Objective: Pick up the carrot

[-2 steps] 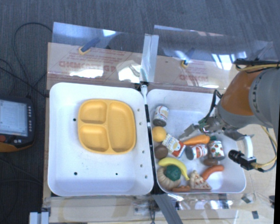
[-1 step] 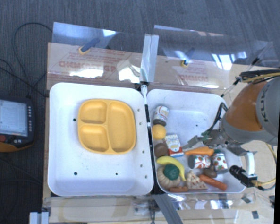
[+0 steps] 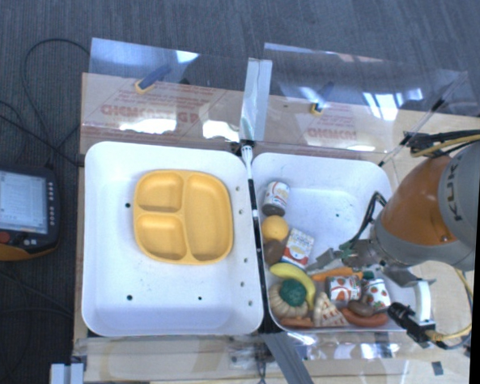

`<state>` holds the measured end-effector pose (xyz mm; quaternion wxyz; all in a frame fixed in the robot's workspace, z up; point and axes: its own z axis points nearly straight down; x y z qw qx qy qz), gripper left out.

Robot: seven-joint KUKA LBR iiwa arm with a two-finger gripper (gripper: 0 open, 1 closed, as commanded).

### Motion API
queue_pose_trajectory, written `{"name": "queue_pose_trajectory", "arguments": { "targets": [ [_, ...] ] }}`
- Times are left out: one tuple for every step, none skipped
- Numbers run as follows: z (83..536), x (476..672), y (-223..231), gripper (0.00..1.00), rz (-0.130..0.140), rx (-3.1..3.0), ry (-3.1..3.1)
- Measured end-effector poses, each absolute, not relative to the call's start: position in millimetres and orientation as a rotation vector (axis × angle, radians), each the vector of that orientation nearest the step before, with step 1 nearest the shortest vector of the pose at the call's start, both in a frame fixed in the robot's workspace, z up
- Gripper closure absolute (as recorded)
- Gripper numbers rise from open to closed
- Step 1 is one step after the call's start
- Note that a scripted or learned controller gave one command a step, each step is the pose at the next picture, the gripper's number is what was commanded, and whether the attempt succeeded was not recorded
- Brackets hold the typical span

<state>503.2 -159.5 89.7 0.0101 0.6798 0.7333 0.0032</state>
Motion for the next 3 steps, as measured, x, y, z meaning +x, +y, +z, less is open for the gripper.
{"name": "queue_pose_trajectory", "arguments": {
  "targets": [
    [97.4, 504.8, -159.2, 1.00, 0.011, 2.121, 2.291],
    [96.4, 503.8, -159.0, 0.00, 0.009, 2.123, 2.293],
    [89.8, 490.2, -129.3, 0.00, 0.012, 2.378, 2.019]
  ]
}}
